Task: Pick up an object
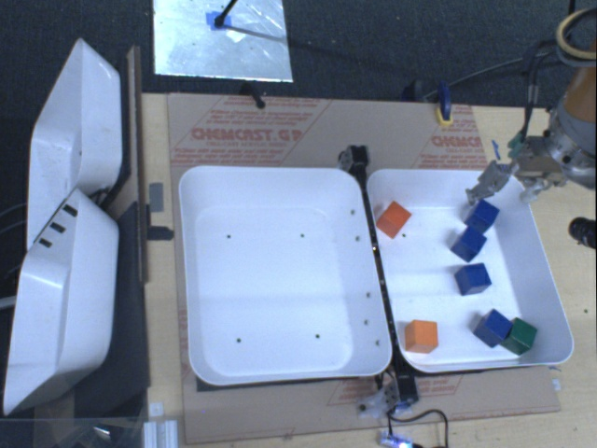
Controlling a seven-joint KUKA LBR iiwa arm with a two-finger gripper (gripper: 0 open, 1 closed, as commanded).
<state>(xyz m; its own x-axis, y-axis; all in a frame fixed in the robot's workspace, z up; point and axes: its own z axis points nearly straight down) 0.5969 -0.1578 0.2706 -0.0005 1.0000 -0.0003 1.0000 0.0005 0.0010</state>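
Note:
The right bin point(550, 292) holds several small cubes. An orange cube point(394, 218) lies near its upper left, and a second orange cube point(421, 336) near its lower left. Two blue cubes point(482, 216) point(468, 244) touch each other near the upper right. A third blue cube point(473, 278) lies below them. At the lower right, another blue cube point(492, 327) sits against a green cube point(520, 335). My gripper point(504, 192) hovers over the bin's upper right corner, just above the topmost blue cube. It is open, with nothing between its fingers.
The left bin point(196, 250) stands beside the right one, with a black clamp point(355, 157) at the top of the seam between them. White covers point(65, 241) lie at the far left. A metal plate point(222, 24) lies beyond the bench.

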